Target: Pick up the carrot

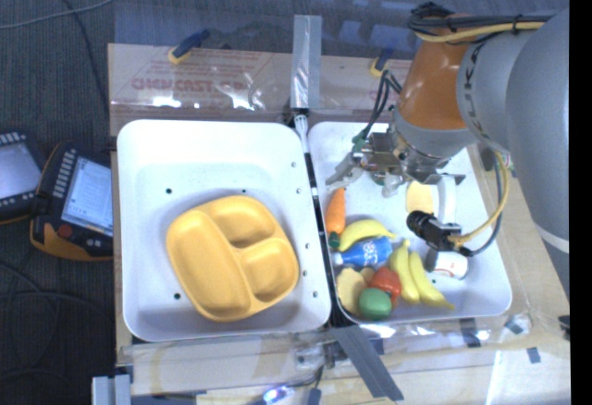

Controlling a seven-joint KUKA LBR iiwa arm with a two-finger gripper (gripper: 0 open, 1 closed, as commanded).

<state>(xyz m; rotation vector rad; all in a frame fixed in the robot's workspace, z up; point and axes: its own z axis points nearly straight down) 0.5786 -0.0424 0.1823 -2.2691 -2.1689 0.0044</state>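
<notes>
The carrot (pixel 336 209), orange with a green end, lies along the left wall of the right bin (pixel 481 237), pointing up and down in the view. My gripper (pixel 363 174) hangs over the upper part of that bin, just above and to the right of the carrot's top end. Its fingers (pixel 337 171) stand open, with nothing between them. The grey arm with its orange band (pixel 435 89) comes in from the upper right and hides the bin's far right corner.
Packed below the carrot are a small banana (pixel 365 229), a blue bottle (pixel 363 253), a larger banana (pixel 414 274), a red fruit (pixel 387 283) and a green fruit (pixel 375 303). A yellow divided plate (pixel 233 255) sits in the left bin (pixel 148 163). A black cable (pixel 435 232) loops beside the gripper.
</notes>
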